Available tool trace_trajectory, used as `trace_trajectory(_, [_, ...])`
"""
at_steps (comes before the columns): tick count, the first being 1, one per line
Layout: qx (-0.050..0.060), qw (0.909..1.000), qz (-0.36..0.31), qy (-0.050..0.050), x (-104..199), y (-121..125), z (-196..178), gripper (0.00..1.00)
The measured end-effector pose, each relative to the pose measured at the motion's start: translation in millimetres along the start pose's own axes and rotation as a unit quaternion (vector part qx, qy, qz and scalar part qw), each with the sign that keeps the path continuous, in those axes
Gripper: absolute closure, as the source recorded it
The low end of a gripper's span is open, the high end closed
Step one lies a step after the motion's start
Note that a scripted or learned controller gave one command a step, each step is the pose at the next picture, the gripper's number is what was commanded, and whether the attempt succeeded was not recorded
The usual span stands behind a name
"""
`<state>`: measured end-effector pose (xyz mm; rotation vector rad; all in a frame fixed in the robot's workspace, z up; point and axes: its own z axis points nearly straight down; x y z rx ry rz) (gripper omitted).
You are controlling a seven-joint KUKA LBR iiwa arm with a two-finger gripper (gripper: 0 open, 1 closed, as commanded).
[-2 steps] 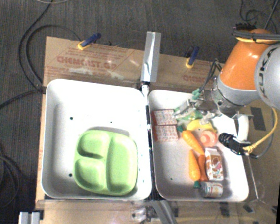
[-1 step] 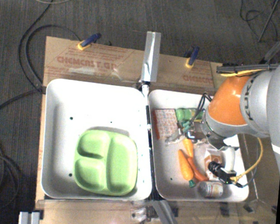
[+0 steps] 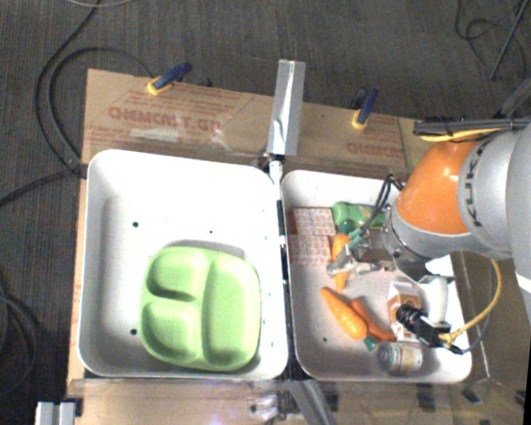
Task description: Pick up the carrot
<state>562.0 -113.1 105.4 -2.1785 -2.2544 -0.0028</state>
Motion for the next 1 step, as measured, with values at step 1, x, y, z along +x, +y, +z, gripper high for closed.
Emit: trace_trajectory(1, [0.0, 0.9987, 0.052, -0.003, 66.8, -14.9, -105.3, 1.0])
